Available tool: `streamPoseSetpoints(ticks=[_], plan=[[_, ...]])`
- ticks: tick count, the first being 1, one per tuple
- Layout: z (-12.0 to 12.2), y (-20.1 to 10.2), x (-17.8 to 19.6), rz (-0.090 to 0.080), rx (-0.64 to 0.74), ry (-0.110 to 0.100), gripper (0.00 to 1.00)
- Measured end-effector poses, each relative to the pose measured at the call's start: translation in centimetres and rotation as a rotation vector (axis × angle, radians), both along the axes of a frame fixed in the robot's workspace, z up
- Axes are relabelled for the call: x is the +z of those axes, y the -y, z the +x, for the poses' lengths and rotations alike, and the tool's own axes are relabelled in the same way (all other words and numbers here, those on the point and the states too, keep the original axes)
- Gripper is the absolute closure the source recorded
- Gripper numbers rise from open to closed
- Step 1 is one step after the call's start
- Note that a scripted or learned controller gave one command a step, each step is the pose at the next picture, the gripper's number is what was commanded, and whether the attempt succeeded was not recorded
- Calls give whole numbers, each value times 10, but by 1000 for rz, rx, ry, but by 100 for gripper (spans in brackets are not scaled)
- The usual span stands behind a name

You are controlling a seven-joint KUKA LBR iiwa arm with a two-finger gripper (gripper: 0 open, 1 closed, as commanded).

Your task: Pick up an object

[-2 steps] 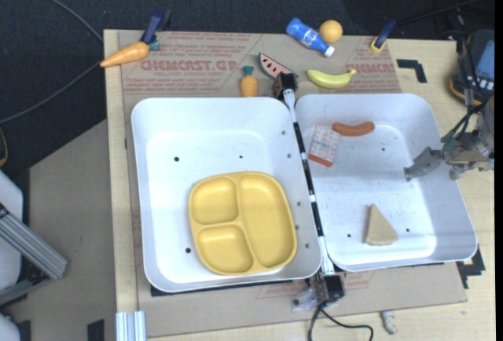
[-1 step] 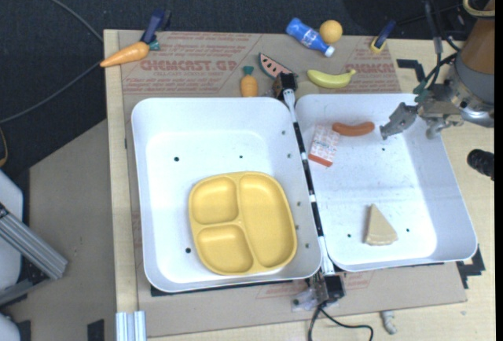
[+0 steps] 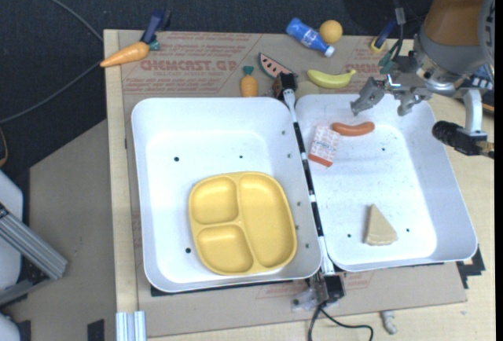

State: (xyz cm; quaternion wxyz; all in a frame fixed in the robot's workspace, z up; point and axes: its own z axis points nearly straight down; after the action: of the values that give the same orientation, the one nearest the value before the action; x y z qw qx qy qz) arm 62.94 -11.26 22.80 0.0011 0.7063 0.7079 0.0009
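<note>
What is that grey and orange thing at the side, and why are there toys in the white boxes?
That is a robot arm. Its pincer, two open fingers, hangs above the right bin and holds nothing. One camera looks down from above at a slant. The right bin holds a toy sausage, a small packet and a wedge that looks like bread. The left bin holds a yellow divided plate. Behind the bins lie a banana, a blue bottle and a carrot. The robot should pick one thing up.
</note>
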Motion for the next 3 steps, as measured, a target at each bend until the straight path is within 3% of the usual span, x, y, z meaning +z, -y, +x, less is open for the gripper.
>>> streamPoseSetpoints(ticks=[1, 2, 3], plan=[[15, -14, -138, 0, -1, 3, 0], [33, -13, -142, 7, -8, -30, 0], [36, -18, -141, -1, -5, -10, 0]])
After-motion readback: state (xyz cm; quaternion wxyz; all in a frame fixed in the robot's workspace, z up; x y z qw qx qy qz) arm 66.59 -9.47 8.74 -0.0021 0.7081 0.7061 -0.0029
